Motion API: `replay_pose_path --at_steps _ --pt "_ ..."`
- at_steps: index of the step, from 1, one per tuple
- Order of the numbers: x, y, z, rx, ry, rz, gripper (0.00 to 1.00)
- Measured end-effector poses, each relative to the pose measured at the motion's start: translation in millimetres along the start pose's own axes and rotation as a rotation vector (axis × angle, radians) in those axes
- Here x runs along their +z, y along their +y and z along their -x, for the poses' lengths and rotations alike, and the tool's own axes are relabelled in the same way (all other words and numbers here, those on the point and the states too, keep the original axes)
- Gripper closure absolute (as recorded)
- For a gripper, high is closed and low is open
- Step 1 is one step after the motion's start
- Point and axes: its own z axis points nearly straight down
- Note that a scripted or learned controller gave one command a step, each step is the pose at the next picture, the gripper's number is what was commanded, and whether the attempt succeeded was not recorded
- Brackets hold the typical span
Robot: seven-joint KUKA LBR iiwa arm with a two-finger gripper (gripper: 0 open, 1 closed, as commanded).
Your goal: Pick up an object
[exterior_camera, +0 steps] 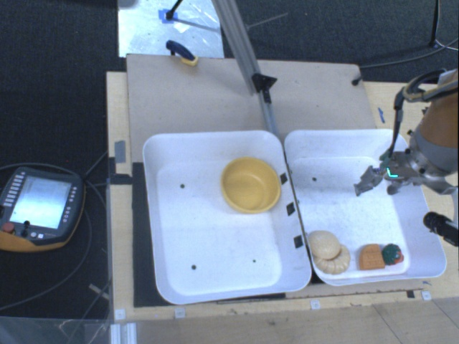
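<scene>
Camera view looks down on my counter [315,95] at a slant, so I read it from the near edge back. Closest to me, in the near corner of the right bin [423,264], I see a pale round bun-like piece [324,244] lying on a ridged beige pastry-shaped piece [334,259]; the two touch. Just beside them, nearer the bin's right wall, sits a small orange block [371,256] with a dark green and red toy [391,254] touching its right side. I cannot tell what that last toy is.

Farther back in the same bin, my claw [369,180] hangs over bare white floor, well apart from all four pieces, reaching in from the right on the grey arm [434,138]. I see nothing between its fingers, and I cannot tell whether they are spread or closed; a small green light glows on its body.

Across the divide, the left bin [172,264] holds a yellow bowl [250,184], upright, toward its far right corner.

Beyond the bins, a slanted metal pole [240,38] rises over the counter. Off to the left, on the dark floor, lies the teach pendant [37,208] with its screen lit.
</scene>
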Motion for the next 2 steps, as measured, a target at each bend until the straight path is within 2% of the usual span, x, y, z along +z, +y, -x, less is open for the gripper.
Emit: replay_pose_path --at_steps 1,2 --pt "0 0 0 0.0 0.0 0.0 0.0" --pt "46 -4 -8 0.0 0.001 -0.004 0.0"
